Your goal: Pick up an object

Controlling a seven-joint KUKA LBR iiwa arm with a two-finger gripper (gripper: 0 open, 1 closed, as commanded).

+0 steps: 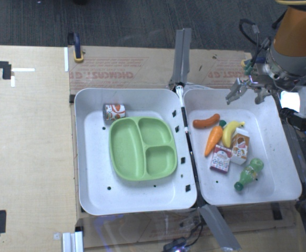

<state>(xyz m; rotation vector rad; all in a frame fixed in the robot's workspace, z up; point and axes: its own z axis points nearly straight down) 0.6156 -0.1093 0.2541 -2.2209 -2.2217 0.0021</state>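
Note:
The right bin (279,188) holds a red sausage (205,121), an orange carrot (212,139), a yellow banana (231,131), a small brown-and-white carton (241,147), a red box (221,159) and a green bottle (248,175), all close together. My gripper (247,94) hangs over the bin's far edge, above and behind the pile. It is open, and nothing sits between its spread fingers.
The left bin (90,193) carries a green divided plate (142,147) and a small red-and-white can (114,111) at its far left corner. A grey upright post (182,56) stands behind the seam between the bins. Cardboard covers the bench to the left.

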